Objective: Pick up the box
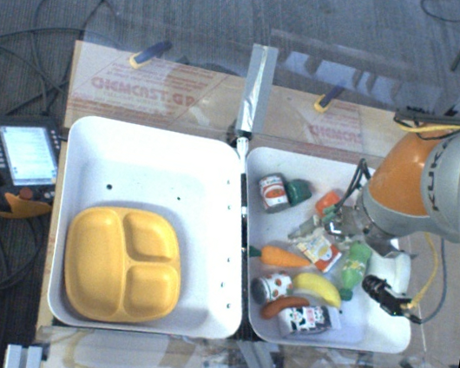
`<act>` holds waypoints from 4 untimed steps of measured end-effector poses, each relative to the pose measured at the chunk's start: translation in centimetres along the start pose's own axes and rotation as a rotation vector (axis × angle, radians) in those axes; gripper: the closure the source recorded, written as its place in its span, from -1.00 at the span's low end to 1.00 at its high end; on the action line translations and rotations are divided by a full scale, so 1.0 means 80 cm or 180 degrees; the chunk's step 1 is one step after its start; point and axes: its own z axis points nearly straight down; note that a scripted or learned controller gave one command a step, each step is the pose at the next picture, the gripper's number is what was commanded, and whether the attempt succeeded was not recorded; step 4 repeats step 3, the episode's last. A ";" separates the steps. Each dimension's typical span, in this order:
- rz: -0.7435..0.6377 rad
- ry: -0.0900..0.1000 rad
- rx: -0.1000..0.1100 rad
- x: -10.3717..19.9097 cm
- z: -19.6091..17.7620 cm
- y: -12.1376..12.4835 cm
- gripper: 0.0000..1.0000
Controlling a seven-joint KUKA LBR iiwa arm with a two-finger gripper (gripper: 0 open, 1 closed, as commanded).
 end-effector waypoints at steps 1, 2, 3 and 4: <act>-0.0001 0.0000 -0.0002 0.000 -0.008 0.002 1.00; 0.0170 0.0007 0.0026 0.069 -0.198 -0.031 1.00; 0.0990 0.0004 0.0039 0.080 -0.118 -0.084 1.00; 0.0990 0.0004 0.0039 0.080 -0.118 -0.084 1.00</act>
